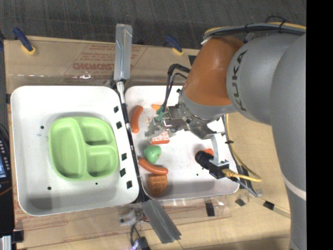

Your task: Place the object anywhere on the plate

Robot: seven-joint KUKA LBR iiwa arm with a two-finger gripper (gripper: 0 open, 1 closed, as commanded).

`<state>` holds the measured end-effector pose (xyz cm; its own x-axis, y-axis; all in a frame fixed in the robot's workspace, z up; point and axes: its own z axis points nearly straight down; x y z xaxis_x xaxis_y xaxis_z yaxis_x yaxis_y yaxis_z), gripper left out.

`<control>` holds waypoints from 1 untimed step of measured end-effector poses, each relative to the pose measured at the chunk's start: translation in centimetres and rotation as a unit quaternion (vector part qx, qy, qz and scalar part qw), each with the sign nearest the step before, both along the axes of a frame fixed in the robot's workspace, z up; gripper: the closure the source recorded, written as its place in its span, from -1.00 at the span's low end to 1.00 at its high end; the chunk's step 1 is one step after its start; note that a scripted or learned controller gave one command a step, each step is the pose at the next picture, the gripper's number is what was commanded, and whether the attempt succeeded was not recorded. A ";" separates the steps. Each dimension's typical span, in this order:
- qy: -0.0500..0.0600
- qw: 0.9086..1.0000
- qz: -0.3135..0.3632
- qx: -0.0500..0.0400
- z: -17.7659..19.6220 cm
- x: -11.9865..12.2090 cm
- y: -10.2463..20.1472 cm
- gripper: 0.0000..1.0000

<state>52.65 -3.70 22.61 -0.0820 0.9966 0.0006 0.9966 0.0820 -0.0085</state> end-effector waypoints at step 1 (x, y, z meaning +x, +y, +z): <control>0.002 0.999 0.032 0.001 -2.3 -0.2 -1.0 1.00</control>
